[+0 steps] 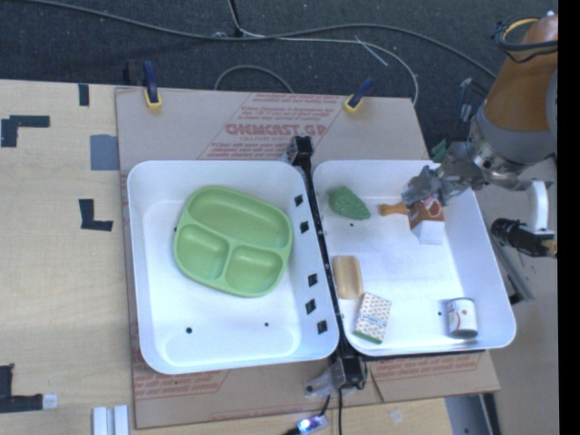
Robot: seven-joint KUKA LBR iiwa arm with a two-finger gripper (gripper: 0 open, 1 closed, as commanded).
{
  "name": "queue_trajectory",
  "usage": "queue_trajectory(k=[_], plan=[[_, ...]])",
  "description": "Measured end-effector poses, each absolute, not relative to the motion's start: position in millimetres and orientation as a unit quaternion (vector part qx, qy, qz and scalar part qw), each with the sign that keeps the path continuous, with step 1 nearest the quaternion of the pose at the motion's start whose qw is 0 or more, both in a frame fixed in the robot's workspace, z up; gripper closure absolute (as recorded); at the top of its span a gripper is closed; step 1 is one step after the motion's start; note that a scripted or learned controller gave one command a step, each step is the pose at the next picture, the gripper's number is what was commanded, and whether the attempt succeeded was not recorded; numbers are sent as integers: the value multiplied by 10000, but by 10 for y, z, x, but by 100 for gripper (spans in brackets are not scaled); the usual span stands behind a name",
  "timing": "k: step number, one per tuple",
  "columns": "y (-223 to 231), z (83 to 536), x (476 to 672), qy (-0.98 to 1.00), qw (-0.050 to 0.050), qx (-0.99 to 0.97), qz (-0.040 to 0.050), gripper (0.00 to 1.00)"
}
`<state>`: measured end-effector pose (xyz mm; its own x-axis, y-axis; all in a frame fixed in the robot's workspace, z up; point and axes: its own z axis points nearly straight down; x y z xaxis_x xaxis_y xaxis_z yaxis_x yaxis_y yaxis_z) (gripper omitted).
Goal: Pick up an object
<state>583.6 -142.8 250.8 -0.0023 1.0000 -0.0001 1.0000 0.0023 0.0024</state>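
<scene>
Pincer [424, 191] hangs over the far part of the right bin [494, 270], right above a small orange-and-white object [426, 214]; whether it is released or clenched cannot be told. Toward the divider from that object lies a green lump [348, 203]. Nearer the camera are a tan block [347, 276], a patterned packet [372, 316] and a small can [459, 317]. A green compartment tray [234, 240] sits in the left bin [149, 270].

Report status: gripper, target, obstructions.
Gripper low over right bin, fingers unclear. Orange-and-white object directly beneath, grasp unconfirmed. Green lump left of it, apart.
</scene>
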Motion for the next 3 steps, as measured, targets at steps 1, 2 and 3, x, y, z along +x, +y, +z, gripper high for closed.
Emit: queue_trajectory(k=[1,2,3], plan=[[-934,2552,5901,7093,-5,7049,4,100],[-335,2561,5956,7096,-8,7046,-1,100],[155,2367,6037,7089,-12,7053,-13,100]])
